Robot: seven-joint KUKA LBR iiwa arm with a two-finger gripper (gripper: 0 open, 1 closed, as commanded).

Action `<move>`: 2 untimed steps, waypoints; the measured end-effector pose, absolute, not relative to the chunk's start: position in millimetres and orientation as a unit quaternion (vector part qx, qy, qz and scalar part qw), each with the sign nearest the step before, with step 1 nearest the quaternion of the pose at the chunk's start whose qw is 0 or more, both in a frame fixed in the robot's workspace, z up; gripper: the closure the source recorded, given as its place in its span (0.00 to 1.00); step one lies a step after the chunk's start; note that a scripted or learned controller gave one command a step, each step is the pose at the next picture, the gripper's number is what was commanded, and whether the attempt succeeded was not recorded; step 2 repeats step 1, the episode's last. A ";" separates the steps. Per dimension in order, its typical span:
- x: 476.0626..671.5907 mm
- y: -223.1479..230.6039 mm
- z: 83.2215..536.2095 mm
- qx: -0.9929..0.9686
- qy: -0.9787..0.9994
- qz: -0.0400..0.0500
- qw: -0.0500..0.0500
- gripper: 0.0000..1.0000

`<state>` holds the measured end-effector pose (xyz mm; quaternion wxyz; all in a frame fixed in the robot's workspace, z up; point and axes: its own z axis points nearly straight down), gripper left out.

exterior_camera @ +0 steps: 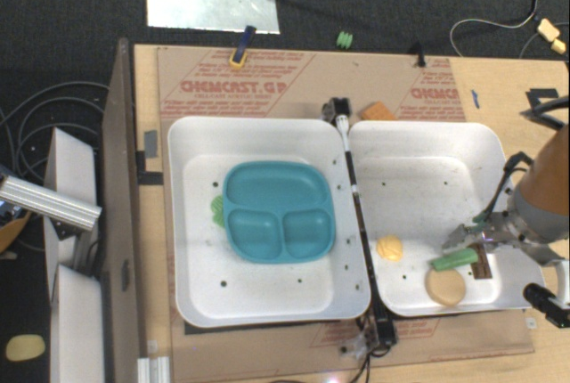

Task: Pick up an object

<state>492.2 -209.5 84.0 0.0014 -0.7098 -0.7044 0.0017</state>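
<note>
Tan disc [446, 287] and green piece [454, 260] just beside hand [482, 255]

One fixed camera, mounted above the bench [294, 74], looking down at a slant. The far edge of the bench lies toward the top of the frame, the near edge toward the bottom. Both white bins fall within the frame: the left bin [191, 194] near the centre, the right bin [463, 145] toward the right side. The camera stands far enough back to take in dark floor [71, 16] beyond the bench and at its left. The arm [543, 194] enters at the right edge.
</note>
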 end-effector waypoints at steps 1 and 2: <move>602.2 -187.9 174.7 -0.703 -0.711 -0.005 -0.008 0.00; 602.2 -187.9 174.7 -0.703 -0.711 -0.005 -0.008 0.00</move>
